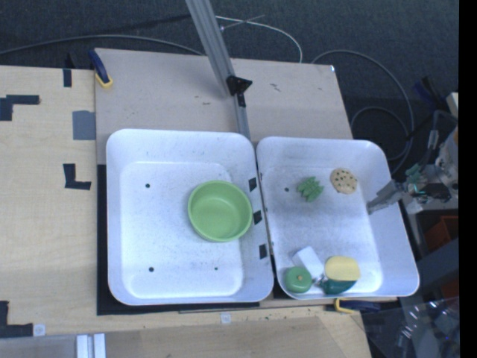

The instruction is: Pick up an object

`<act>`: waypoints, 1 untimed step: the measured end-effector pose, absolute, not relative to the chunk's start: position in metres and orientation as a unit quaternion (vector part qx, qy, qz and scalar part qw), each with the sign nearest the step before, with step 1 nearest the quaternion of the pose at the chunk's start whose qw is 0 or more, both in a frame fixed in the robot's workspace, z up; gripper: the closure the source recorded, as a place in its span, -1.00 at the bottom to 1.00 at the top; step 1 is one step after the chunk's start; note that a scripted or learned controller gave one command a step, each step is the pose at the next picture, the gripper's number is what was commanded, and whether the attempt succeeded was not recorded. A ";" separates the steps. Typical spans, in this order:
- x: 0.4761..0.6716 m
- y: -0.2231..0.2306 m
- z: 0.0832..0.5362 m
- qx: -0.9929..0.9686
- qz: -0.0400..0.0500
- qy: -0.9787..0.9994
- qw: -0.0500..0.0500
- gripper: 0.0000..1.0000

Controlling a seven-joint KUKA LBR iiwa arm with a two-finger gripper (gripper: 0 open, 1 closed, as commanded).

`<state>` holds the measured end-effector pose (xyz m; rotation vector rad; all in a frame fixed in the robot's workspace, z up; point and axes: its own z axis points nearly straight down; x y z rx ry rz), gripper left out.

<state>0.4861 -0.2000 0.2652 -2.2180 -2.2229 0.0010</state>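
No object is in the grip yet, and every candidate lies in the bins. In the right bin (387,274), a small green leafy piece (309,189) and a round speckled cookie (343,180) sit near each other in the upper middle, apart but close. Crowded into the lower corner are a green round fruit-like toy (299,280), a white block (308,259) and a yellow and teal item (342,270), touching or nearly so. The left bin (127,222) holds a green bowl (219,211) right of its centre, well apart from everything else. The gripper (384,198) shows at the right edge of the frame, over the right bin's right rim, as a grey shape too small and blurred to say whether it is open or closed. The likeliest trouble, as I judge it, is the lower cluster: a descent there could wedge against a neighbour and push things aside instead of closing on one. The cookie looks flat and may slip out. Starting so near the rim, the arm might also clip the bin wall.
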 end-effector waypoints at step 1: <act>0.486 -0.200 0.265 -0.706 0.000 -0.708 0.001 -1.00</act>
